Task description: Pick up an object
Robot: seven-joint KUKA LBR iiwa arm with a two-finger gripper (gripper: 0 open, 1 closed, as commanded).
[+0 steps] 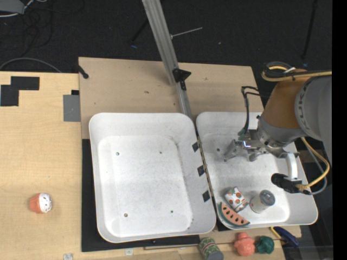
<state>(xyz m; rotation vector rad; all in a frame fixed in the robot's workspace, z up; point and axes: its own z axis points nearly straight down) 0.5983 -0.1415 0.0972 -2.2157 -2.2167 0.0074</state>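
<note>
**Arm over the right bin, claw spread above bare floor**

Far left, on the pale wooden bench top, a small orange-and-white ball lies by itself, well apart from both bins. Next comes the left bin, a shallow white tray with only a few dark specks on its floor. A grey metal rail slants down from the top of the view to the seam where the two bins meet.

The right bin holds three things, all clustered along its near edge: a watermelon-slice toy lying against the front rim, a red-and-white patterned cup just beside and above it, tipped on its side, and a grey cylinder to the right of the cup, near it but apart.

The gripper hangs over the middle of the right bin, its two fingers spread apart and nothing between them. It is well clear of the three things at the front rim. Behind it the grey arm with its orange band reaches in from the right.

Outside the bins, on the bench below the right bin's front rim, sit a dark can, a pink toy and a green toy in a row.
</note>
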